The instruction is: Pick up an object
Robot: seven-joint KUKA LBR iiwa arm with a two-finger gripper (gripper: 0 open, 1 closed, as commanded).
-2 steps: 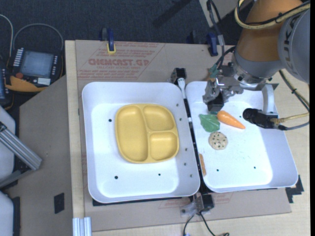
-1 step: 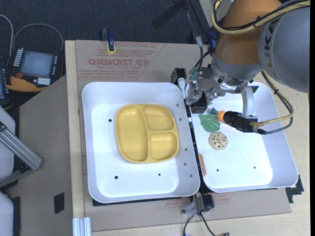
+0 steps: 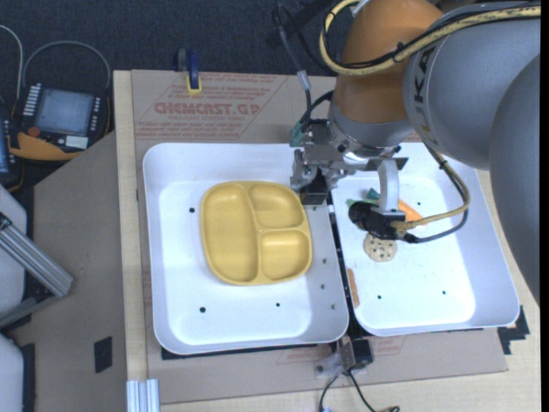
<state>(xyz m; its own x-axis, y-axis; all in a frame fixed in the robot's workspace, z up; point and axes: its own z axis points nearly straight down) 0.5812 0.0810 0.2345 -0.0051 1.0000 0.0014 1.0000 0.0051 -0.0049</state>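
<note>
Camera view looks down on the bench point(image 3: 129, 256), and you've got two white bins side by side. Left bin point(image 3: 171, 256) holds a yellow divided plate point(image 3: 255, 231), kind of a rounded-square tray with three compartments, one long one on its left and two smaller ones on its right. It sits flat, roughly mid-bin, a bit toward the far side.

Right bin point(image 3: 446, 290) has the small stuff: a round tan cookie with dark chips point(image 3: 379, 247) lying flat near the bin's left side, and just beyond it an orange, carrot-looking piece point(image 3: 408, 210) with something green point(image 3: 372, 195) beside it. Both are partly covered by the arm, so you can't make out much of them.

Gripper point(image 3: 310, 177) hangs over the seam between the two bins, right by the plate's far-right corner. Whether it's touching the plate, you can't tell from this angle. Same goes for the fingers: spread or pressed together, can't tell, the wrist hardware blocks them.
</note>
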